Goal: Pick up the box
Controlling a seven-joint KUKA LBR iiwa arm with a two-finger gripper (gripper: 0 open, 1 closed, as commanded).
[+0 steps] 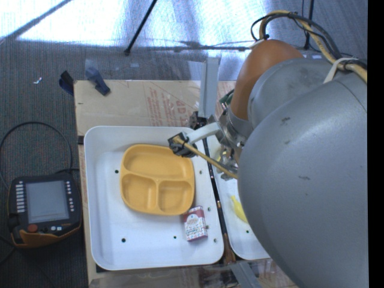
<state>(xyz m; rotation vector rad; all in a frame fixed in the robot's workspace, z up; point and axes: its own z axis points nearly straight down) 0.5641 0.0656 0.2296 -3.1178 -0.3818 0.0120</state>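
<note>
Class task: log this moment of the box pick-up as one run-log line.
target: small red and white cardboard box, left white bin | beside: yellow divided plastic tray | gripper: over tray's upper right rim, away from box

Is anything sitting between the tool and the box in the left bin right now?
Nothing visible blocks it. The tool is over the yellow tray's upper right corner, and the box lies on the bin floor just off the tray's lower right corner. Between them is just the tray's low right edge.

Glossy yellow plastic tray (158, 179), printed cardboard box (195, 223)
</note>
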